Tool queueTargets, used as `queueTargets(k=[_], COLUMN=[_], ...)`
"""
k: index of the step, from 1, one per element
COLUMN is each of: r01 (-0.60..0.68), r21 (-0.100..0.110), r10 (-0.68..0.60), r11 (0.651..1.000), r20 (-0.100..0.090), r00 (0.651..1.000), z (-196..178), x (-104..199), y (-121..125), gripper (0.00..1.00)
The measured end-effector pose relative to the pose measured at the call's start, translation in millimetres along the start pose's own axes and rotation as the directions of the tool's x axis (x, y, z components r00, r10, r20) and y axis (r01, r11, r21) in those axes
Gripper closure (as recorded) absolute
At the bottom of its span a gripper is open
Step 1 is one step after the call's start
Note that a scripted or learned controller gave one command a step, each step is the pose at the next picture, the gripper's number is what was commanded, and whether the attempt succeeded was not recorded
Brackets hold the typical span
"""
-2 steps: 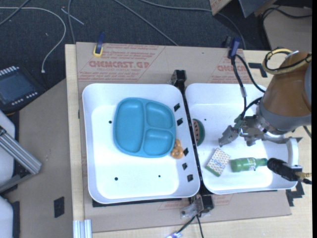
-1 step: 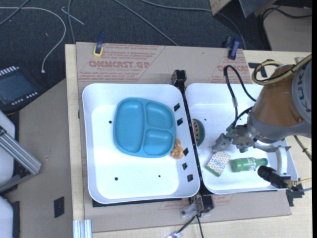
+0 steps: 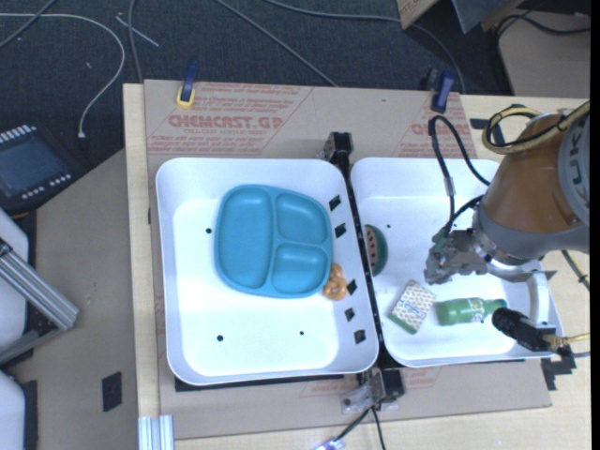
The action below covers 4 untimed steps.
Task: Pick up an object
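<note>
We had our gripper low in the right bin, above the green bottle near its front edge; nothing looked lifted yet, its grasp unreadable.

Single fixed camera, high above bench, slanting down on both bins.

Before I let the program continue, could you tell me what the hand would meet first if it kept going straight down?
Probably bare floor of the right bin, just beside the patterned packet. The hand hangs above that spot; depth is unclear from this slant.
</note>
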<state>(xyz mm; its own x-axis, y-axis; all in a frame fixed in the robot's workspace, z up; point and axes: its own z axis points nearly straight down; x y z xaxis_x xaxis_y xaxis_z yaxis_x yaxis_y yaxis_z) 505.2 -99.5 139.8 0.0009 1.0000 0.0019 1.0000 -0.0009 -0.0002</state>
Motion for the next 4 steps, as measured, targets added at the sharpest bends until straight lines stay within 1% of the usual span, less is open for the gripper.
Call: queueTargets(k=[1,2,3,4], r01=[0.002,0.002,0.002,0.006], r21=[-0.007,-0.008,-0.005,0.001], r10=[-0.002,-0.002,-0.002,-0.006], r11=[1.0,1.0,1.0,1.0], r20=[0.003,0.003,0.003,-0.001], r00=[1.0,1.0,1.0,1.0], z=[-63.8,-127.0,-152.6,-148.6], x=[-2.2,-5.5,-5.6,45.4], y=[0.6,6.5,7.5,8.9], gripper=[1.0,1.0,1.0,1.0])
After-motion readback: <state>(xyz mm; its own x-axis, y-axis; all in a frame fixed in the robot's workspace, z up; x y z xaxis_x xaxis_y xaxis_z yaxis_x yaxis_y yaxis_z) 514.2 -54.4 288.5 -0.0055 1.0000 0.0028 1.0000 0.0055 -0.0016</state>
